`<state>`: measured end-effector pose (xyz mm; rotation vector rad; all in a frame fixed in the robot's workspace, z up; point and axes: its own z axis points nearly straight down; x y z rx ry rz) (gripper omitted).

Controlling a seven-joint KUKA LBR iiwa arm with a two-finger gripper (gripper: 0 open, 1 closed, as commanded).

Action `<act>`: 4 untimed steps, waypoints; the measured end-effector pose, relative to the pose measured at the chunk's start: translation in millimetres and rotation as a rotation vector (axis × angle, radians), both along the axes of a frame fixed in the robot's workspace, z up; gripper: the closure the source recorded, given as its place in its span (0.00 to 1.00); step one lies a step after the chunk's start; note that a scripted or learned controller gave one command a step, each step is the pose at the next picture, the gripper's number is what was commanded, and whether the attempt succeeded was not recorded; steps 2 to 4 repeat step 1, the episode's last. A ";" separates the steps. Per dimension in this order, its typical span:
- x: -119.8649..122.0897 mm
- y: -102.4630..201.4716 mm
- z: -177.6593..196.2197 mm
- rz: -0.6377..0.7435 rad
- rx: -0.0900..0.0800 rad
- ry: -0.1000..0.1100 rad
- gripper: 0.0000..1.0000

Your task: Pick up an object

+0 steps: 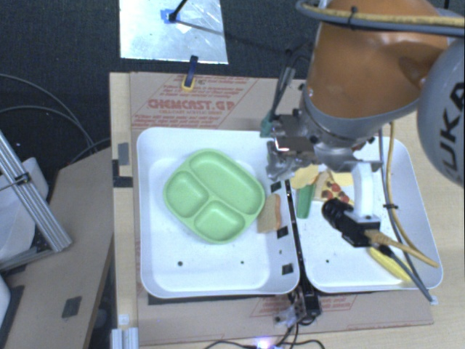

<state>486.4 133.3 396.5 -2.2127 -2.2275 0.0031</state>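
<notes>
Hanging low where the two white bins meet, the hand is near their far side; I cannot tell if it is apart or together. A green plate lies in the left bin, a brown piece just beside it. A green stick lies in the right bin. Both bins sit on a brown board with red letters, on the pale surface. Dark carpet and a shiny sheet lie behind.

This was a robotics lab: an industrial arm hung over two white bins set on printed cardboard on the tabletop, an aluminium frame stood off its left edge, and cables trailed across dark carpet.
</notes>
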 end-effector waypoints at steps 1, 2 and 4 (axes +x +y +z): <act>0.7 -22.2 107.5 -0.002 0.004 -0.017 1.00; 0.7 -22.2 107.5 -0.002 0.004 -0.017 1.00; 0.7 -22.2 107.5 -0.002 0.004 -0.017 1.00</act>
